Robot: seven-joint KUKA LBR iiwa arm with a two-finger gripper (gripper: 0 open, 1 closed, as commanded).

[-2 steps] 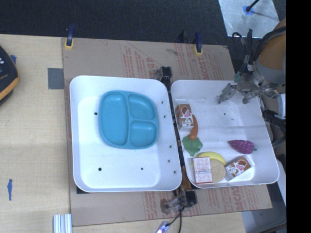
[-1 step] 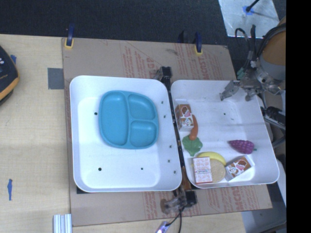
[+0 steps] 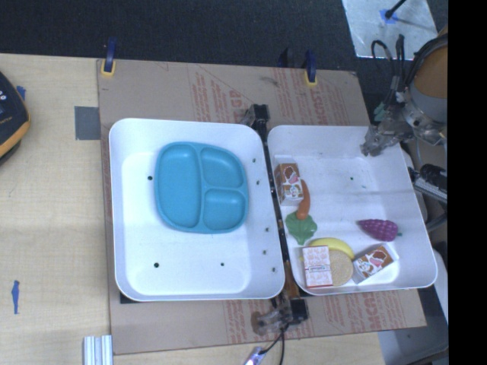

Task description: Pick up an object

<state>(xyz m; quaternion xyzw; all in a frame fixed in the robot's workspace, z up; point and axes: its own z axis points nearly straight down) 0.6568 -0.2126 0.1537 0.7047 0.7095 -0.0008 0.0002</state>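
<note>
The right bin (image 3: 335, 139) holds a small printed carton (image 3: 289, 182), an orange carrot with a green top (image 3: 303, 210), a yellow banana (image 3: 332, 245), a pink-and-white box (image 3: 316, 267), a round cracker (image 3: 342, 268), another printed carton (image 3: 374, 262) and purple grapes (image 3: 378, 229). My gripper (image 3: 374, 144) hangs over the right bin's far right corner, apart from all of them, with nothing seen in it.
The left bin (image 3: 129, 204) holds a blue divided plate (image 3: 202, 186). Both bins rest on a cardboard sheet (image 3: 190, 90) clamped at the back. A yellow-black device (image 3: 11, 116) lies at the bench's far left. Cables hang near the arm (image 3: 426, 78).
</note>
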